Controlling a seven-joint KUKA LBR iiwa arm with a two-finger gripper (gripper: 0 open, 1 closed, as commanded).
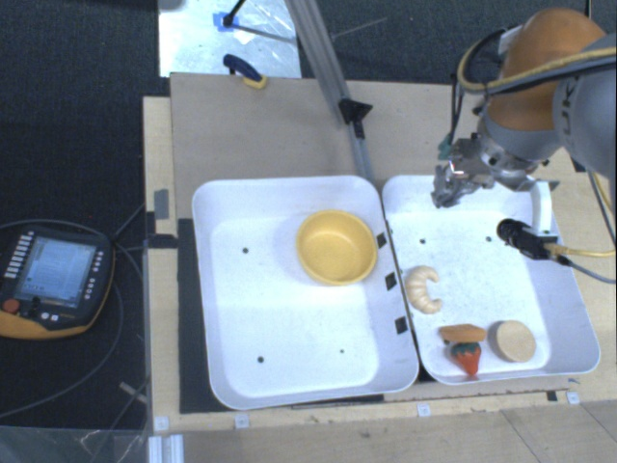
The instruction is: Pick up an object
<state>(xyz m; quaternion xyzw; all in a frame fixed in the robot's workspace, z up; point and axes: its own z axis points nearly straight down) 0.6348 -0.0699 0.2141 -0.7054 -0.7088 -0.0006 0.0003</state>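
A yellow bowl (335, 247) sits alone in the left bin (231, 355). In the right bin (569, 307), a croissant (423, 288) lies toward the near edge from the gripper (448, 193), its curve running front to back; a strawberry (467, 356) and round biscuit (512, 340) rest nearer still. Whether the fingers are apart cannot be told.

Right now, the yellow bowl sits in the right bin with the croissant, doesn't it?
Not quite: in the camera view the yellow bowl sits in the left bin. The croissant does lie in the right bin.
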